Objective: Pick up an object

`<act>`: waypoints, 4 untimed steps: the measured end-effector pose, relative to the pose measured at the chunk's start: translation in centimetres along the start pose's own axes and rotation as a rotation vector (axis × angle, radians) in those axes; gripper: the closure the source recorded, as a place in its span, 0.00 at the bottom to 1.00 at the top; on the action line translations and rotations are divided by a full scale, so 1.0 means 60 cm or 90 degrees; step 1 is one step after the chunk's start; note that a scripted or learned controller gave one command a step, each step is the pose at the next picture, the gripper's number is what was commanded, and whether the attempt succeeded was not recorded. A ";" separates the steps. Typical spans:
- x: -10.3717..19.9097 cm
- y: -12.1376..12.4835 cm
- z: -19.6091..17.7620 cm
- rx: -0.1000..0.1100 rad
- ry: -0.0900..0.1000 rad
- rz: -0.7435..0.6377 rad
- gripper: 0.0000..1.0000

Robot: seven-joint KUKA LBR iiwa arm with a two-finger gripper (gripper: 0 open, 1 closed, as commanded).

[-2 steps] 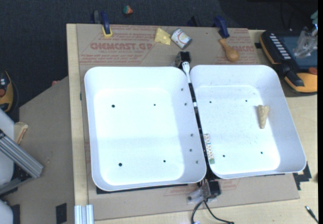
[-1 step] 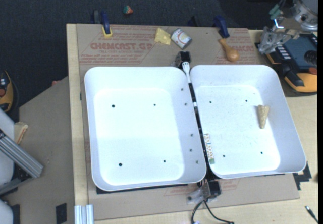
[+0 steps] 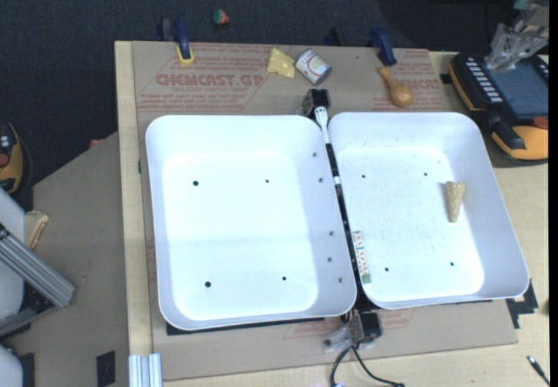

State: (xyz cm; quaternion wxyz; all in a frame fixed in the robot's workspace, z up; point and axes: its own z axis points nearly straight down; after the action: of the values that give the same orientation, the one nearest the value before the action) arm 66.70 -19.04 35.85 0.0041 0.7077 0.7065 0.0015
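Note:
A small tan cone-shaped object (image 3: pixel 454 200) lies in the right white bin (image 3: pixel 410 285), near its right wall, point toward the front. The left white bin (image 3: pixel 235 298) sits beside it, sharing the middle divider.
On the board behind the bins lie a yellow wedge (image 3: pixel 280 64), a small white and grey can (image 3: pixel 312 66) and a brown pear-like piece (image 3: pixel 397 89). Blue clamps (image 3: pixel 182 38) hold the board's back edge. A dark device with yellow trim (image 3: pixel 506 98) stands at the right.

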 end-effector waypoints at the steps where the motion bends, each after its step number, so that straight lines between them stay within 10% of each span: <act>1: 0.126 -0.002 0.118 0.009 0.005 -0.005 1.00; 3: -0.061 -0.073 -0.037 0.000 -0.001 0.002 1.00; 4: 0.090 0.003 0.018 0.005 0.003 -0.006 1.00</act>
State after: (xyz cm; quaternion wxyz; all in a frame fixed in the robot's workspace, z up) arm 66.87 -13.65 34.77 -0.0005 0.7042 0.7100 0.0007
